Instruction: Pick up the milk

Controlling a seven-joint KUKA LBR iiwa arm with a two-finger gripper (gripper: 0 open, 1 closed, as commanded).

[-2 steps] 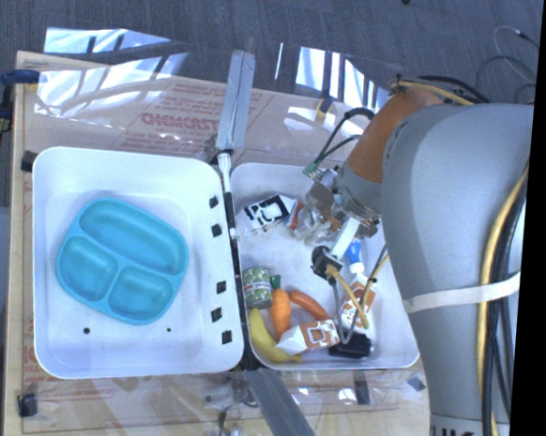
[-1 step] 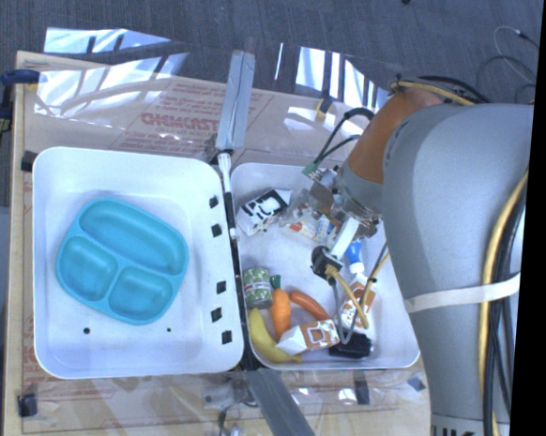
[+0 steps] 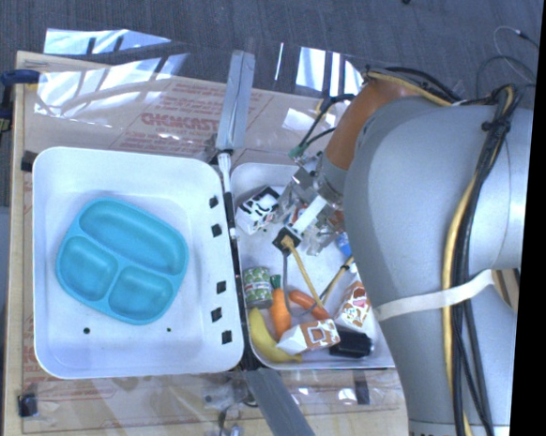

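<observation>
Camera view shows the milk carton (image 3: pixel 258 209) lying in the right bin's (image 3: pixel 257 177) ten o'clock corner, its long axis toward two o'clock, just beside the gripper (image 3: pixel 294 225), whose grip I cannot tell.

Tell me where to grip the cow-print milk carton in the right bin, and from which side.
Judging from this view, come from above and close across the two flat side walls of the milk carton. It sits at the right bin's top-left corner against the divider, so a sideways approach looks blocked. The gripper hovers just right of it.
</observation>
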